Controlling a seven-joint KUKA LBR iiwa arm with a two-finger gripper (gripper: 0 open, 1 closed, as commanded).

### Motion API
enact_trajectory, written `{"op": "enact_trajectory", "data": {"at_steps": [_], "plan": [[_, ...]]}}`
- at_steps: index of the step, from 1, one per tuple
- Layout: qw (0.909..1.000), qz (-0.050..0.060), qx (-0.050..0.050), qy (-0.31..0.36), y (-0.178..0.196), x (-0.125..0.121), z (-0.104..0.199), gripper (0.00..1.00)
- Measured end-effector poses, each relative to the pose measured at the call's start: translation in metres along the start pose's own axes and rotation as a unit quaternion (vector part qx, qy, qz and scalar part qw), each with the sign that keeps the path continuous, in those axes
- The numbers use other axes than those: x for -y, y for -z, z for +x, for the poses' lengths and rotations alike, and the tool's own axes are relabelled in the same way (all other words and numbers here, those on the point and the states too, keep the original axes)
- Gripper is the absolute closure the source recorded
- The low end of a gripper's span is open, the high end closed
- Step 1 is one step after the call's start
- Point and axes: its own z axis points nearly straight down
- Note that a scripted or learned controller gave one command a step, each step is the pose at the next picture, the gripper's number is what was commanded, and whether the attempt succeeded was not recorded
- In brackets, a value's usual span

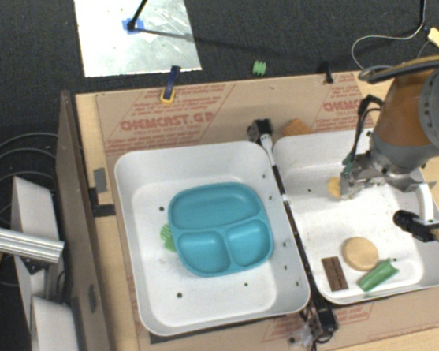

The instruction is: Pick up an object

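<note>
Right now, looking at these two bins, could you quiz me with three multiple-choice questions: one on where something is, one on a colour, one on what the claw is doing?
1. Where is the divided plate?
A. left bin
B. right bin
C. on the floor

2. What colour is the plate?
A. red
B. teal blue
C. black

3. The claw is
A. over the left bin
B. low in the right bin beside a small yellow object
C. above the tan disc

Answers: 1 A, it lies in the left bin. 2 B, plainly teal blue. 3 B, the claw is at the yellow object.
</note>
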Motion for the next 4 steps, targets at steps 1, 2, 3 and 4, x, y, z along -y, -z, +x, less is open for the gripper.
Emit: {"op": "enact_trajectory", "data": {"at_steps": [1, 2, 3, 4], "plan": [[1.0, -0.003, 0.002, -0.004, 0.085, 0.009, -0.049, 1.0], [1.0, 0.0, 0.001, -0.002, 0.08, 0.01, -0.046, 0.0], [1.0, 0.002, 0.0, -0.002, -0.015, 0.029, -0.028, 0.0], [1.0, -0.004, 0.0, 0.002, -0.009, -0.066, -0.006, 0.0]]}}
